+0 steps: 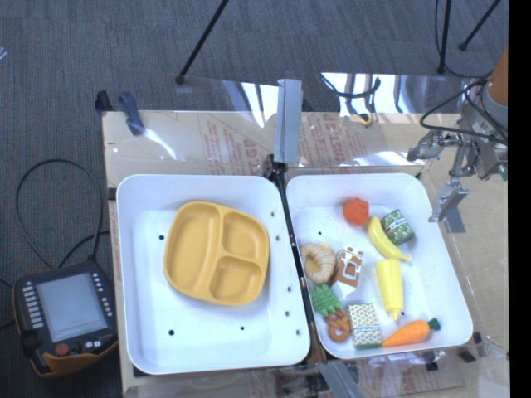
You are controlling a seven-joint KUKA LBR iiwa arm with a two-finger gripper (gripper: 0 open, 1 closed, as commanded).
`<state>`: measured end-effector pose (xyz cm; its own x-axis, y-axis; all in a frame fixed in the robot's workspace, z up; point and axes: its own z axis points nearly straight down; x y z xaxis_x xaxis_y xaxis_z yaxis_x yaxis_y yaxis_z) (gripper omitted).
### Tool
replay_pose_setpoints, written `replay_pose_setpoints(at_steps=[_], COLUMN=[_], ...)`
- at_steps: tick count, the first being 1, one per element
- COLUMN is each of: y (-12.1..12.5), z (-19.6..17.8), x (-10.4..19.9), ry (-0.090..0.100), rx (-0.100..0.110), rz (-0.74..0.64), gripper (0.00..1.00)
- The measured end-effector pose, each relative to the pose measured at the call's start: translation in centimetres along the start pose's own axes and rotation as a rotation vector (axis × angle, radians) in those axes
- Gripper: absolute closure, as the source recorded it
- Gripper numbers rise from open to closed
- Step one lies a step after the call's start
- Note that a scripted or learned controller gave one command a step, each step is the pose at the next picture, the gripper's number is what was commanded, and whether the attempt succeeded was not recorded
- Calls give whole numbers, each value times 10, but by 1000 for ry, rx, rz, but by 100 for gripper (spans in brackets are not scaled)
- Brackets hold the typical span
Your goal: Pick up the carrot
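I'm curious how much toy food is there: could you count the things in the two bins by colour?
Orange or red: 2, the carrot and a tomato
Yellow: 3, a banana, a bottle, a divided plate
Green: 2, a can, a leafy piece
Tan: 2, a doughnut, a pretzel
Printed cartons: 2
Total: 11

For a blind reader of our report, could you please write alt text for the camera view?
The gripper hangs at the right bin's upper right rim, far from the carrot lying at that bin's near edge among toy foods. The left bin holds a yellow plate.
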<state>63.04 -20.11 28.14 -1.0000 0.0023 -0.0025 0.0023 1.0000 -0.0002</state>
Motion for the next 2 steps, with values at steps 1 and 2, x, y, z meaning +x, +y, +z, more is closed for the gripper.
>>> replay_pose_setpoints(at_steps=[1, 2], y=[100, 9], z=[59, -29], x=[44, 33], ry=[2, -3], rx=[-3, 0], rz=[-268, -59], gripper=[0, 0])
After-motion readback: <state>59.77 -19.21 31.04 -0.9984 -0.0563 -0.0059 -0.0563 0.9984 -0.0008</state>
